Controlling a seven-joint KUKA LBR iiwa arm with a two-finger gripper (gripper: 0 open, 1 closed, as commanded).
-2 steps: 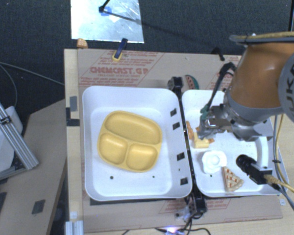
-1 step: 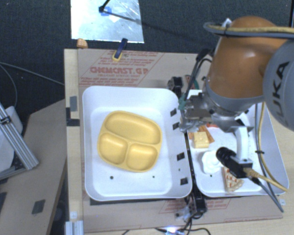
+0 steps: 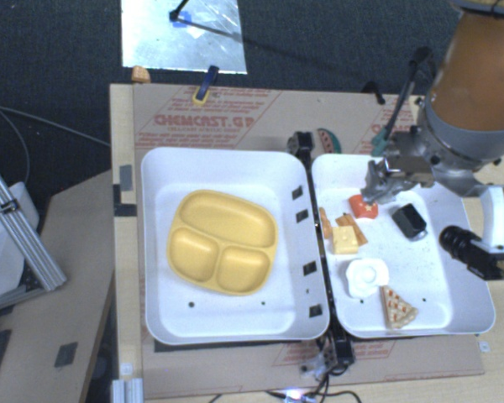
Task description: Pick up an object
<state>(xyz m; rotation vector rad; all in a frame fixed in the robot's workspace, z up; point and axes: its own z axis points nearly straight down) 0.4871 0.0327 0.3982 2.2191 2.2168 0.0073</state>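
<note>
A: Camera view first. What sits under the gripper (image 3: 375,193)?

B: A small red piece (image 3: 364,207), glossy, with a rounded outline and a paler patch on its top. It lies in the right bin (image 3: 454,296), at about ten o'clock from that bin's middle, close to the wall shared with the left bin (image 3: 161,193).

A: Is it being gripped?

B: I cannot tell. The gripper's tip is right at the piece's twelve o'clock edge, and its metal hides whether the jaws are open or closed.

A: Any writing?

B: None on the red piece. The cardboard sheet (image 3: 260,117) under both bins carries red printed lines at twelve o'clock from the left bin, too blurred to read with confidence.

A: Which way does the piece point?

B: It looks slightly wider from nine to three o'clock than it is tall, but it is too small and round to name a clear long axis.

A: Its neighbours?

B: Orange strips (image 3: 349,222) touch it at seven o'clock, with a yellow cube (image 3: 345,241) beyond them. A black block (image 3: 409,221) lies near at three o'clock, tilted. A yellow plate (image 3: 223,242) with three compartments rests in the left bin.
</note>
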